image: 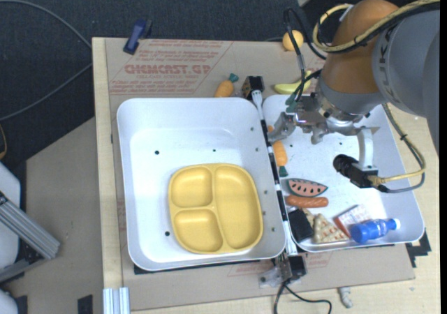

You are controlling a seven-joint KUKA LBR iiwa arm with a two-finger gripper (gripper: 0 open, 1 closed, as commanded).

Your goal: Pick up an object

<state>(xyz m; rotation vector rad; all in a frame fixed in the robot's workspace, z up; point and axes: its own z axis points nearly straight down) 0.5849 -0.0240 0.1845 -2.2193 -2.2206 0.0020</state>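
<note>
The arm reaches over the right bin (pixel 412 218), and the gripper (pixel 302 123) sits low near that bin's upper left corner, close to the divider between the two bins. From above, the wrist hides much of the fingers; I cannot tell whether they are wide or narrow, and nothing can be seen held between them. The step in hand looks like the approach or descent toward a pick, with no object secured yet. Just below the fingers, along the divider, lies a small orange piece (pixel 279 153), the nearest candidate. Further below are a watermelon slice (pixel 307 187) and a sausage (pixel 307 202), touching or nearly so, then a pizza slice (pixel 325 229), a blue bottle (pixel 370 229) and a black block (pixel 300 223) near the bin's lower edge. A yellow banana (pixel 285 87) lies just above the fingers, outside the bin. Well to the left of the fingers, in the left bin (pixel 140 124), rests a yellow tray (pixel 215 208). An orange toy (pixel 225 88) lies on the worktop (pixel 174 68) above that bin. The next move likely calls for settling over one object, probably the orange piece, and closing squarely without catching the bin wall.
</note>
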